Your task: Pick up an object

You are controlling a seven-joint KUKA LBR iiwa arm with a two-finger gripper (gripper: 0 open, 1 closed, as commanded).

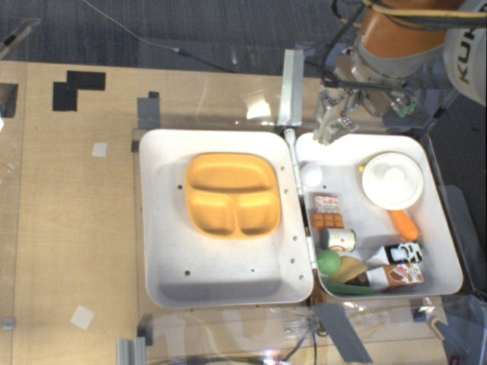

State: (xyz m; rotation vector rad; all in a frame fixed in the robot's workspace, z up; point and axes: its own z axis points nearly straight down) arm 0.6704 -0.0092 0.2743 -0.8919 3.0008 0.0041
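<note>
On the wooden table I log two shallow white plastic bins side by side. One grey arm with an orange band reaches in from the right; its pincer hangs over the back-left rim of the right bin, nothing between its fingers, and whether they are spread or pressed together I cannot tell.

Left bin: one yellow moulded tray with three compartments.

Right bin, largest to smallest:
- one round white bowl, back right;
- one brown-and-white carton, front right;
- one orange carrot-shaped toy, just in front of the bowl;
- one tan wedge on a green piece, front left;
- one small red-and-white packet and one brown block-patterned bar, touching, by the left wall;
- one short white cup;
- one green ball;
- one small white disc, nearest the pincer.

Step in hand, as I judge it: approach, no target yet taken. I would favour the carrot, which lies apart from its neighbours; the front-left cluster is crowded and risks a glancing grasp. I would centre over the carrot's middle, set the fingers across its narrow width, and descend straight.
</note>
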